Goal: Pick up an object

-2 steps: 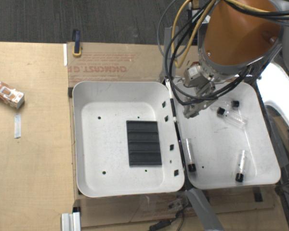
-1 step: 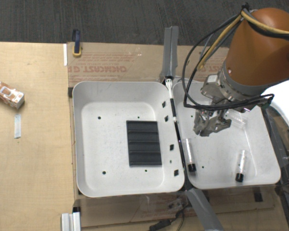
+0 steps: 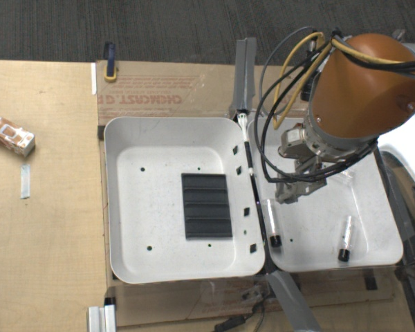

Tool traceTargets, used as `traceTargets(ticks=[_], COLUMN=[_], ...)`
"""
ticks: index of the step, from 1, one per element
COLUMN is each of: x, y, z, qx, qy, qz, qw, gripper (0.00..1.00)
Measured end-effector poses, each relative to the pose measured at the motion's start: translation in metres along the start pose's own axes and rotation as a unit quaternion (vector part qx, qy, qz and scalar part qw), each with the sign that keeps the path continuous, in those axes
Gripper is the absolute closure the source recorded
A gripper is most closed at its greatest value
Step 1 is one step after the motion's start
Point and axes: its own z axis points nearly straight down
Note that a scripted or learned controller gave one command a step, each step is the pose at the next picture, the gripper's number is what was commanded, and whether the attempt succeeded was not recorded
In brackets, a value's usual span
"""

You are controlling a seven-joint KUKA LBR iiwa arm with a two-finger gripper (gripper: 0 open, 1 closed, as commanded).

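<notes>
Over the right bin [image 3: 373, 209] the pincer [image 3: 290, 194] hangs low, and whether it is released or clenched cannot be told. Just below it a black-capped white pen [image 3: 272, 223] lies along the bin's left wall. A second pen [image 3: 345, 238] lies farther down to its right, and a black ribbed block [image 3: 207, 205] sits well apart in the left bin [image 3: 142, 206].

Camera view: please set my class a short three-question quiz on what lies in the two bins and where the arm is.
1. True or false: the black ribbed block lies in the left bin.
2. What lies in the right bin, and how many?
3. The gripper hovers over: A) the left bin, B) the right bin, C) the bench.

Key: 1 true. 2 two markers. 3 B.
</notes>
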Motion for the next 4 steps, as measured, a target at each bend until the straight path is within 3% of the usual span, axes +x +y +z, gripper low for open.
traceTargets(ticks=[1, 2, 3, 4], x=[0.005, -0.004, 0.001, 0.048], y=[-0.042, -0.082, -0.110, -0.117], z=[0.017, -0.003, -0.012, 0.011], qx=[0.000, 0.001, 0.000, 0.001], qy=[-0.001, -0.001, -0.001, 0.000], qz=[-0.227, -0.403, -0.554, -0.674], qw=[0.9739, 0.9151, 0.8326, 0.7391], gripper=[1.00, 1.00, 1.00, 1.00])
